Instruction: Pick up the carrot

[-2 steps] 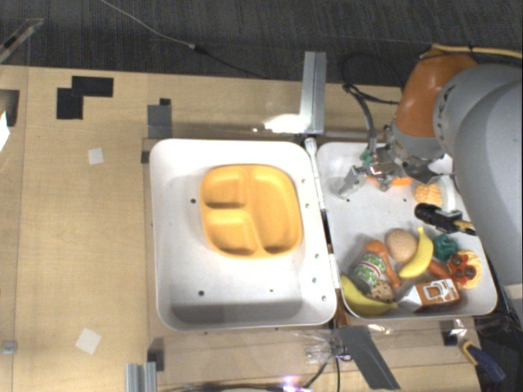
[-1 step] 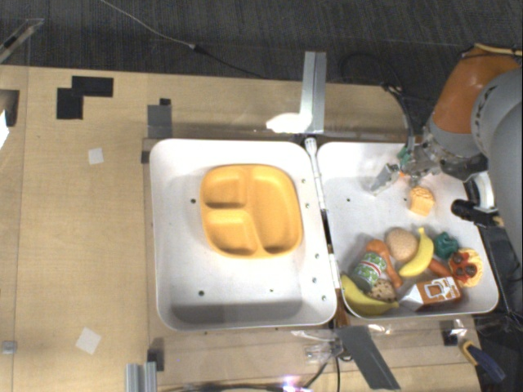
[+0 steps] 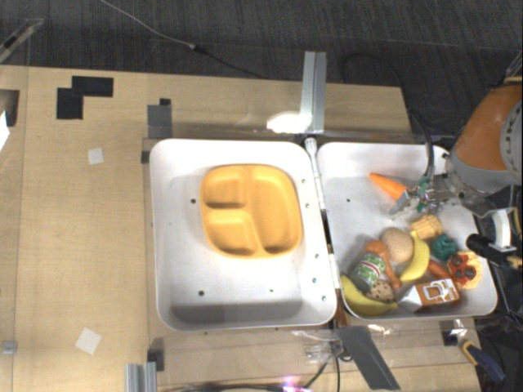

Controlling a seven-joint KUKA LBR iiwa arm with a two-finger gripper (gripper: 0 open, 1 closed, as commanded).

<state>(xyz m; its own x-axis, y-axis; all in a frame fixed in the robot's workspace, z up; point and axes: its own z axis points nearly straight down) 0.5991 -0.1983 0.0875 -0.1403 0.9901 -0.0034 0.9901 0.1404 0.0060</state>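
The carrot is a small orange wedge lying flat in the upper middle of the right bin, its tip pointing left. My gripper hangs low over that bin, right at the carrot's thick right end and slightly toward the front. The carrot rests on the bin floor and looks free of the gripper. The grey arm with its orange band comes in from the right edge.
A yellow divided plate lies in the left bin. The right bin's front right corner holds a pile: banana, potato, printed can, teal piece, small carton.
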